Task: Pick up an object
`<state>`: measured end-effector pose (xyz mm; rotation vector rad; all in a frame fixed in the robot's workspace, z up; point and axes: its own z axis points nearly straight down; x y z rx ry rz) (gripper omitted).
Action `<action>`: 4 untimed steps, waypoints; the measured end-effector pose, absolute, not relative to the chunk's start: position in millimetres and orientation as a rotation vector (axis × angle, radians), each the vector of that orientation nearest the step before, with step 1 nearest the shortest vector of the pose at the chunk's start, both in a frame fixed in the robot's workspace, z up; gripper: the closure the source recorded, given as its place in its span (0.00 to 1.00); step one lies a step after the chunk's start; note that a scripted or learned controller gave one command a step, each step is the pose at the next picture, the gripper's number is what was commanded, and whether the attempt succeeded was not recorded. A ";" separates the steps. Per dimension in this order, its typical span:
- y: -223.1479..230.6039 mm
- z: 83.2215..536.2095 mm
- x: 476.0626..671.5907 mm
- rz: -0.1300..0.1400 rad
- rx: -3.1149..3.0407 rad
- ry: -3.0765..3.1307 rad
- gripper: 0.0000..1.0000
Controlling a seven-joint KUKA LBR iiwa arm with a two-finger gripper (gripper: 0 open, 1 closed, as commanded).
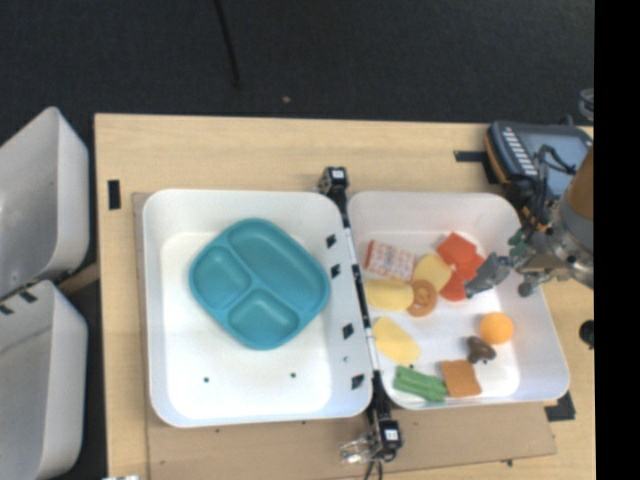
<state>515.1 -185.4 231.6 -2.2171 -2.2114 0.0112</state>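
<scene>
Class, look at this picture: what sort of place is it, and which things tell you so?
Probably a robot lab's pick-and-place test bench: two white bins side by side, toy food in the right one, and an arm reaching in.

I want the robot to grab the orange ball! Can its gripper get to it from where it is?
Probably yes. The gripper hovers over the right bin, just above the orange ball. The ball lies apart from the brown piece, with nothing on top.

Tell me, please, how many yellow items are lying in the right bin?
3: one upper middle beside the red piece, one left of centre, one lower left. None looks hidden.
</scene>
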 end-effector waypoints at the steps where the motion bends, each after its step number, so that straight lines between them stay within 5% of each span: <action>1: -184.8 238.5 517.8 0.000 -2.221 -2.223 0.00; 4: -195.4 98.1 515.2 0.004 -2.223 -2.219 0.00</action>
